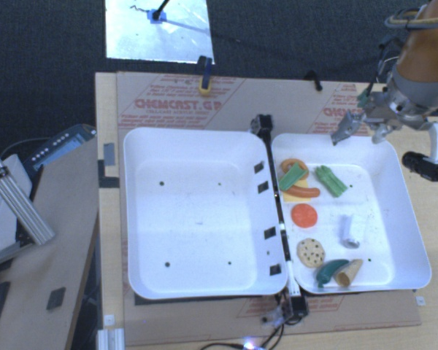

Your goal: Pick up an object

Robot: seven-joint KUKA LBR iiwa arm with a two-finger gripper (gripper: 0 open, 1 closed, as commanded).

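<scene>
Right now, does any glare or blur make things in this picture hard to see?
Camera view: the shiny plate at the top glares; the right bin is evenly lit, with only faint shadows; the gripper looks slightly blurred.

– What can you not read well?
– The pale small object (349, 229) in the right bin (385, 195): it is blurred against the white floor. The orange pretzel (288, 165) lies partly under a green piece (294, 173).
– Is anything cut off?
– The arm (422, 57), by the right edge. Also the cone (352, 270) is half covered by a teal thing (328, 270).
</scene>
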